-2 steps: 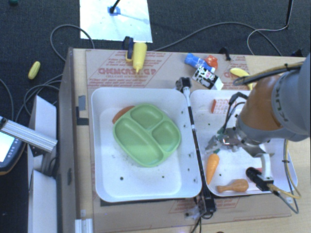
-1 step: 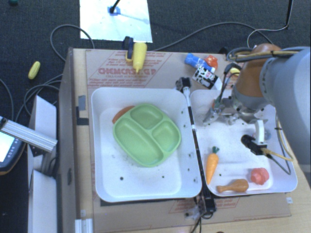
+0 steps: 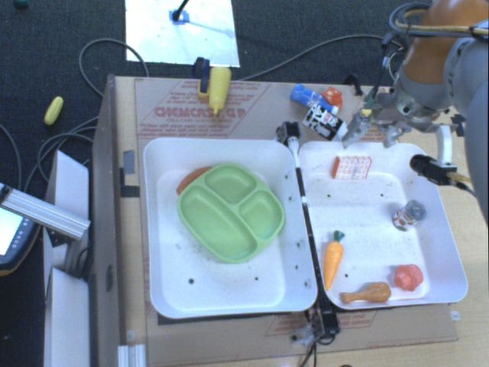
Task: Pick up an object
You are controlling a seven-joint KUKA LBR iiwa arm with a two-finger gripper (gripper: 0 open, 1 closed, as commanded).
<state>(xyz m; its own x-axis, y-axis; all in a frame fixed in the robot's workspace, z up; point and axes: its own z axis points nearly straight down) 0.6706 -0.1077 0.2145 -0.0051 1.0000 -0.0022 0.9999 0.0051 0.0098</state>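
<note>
Gripper [image 3: 372, 126] above right bin's [image 3: 439, 228] far edge, jaws' state indiscernible, arm cut off right.

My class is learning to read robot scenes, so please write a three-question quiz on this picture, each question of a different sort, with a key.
1. True or false: the green plate lies in the left bin.
2. Which lies nearest the carrot in the right bin?
A. the drumstick
B. the orange box
C. the yellow bottle
3. Fill in: the gripper hangs over the right bin's ____ edge (near or far).

Key: 1 true; 2 A; 3 far.
</note>
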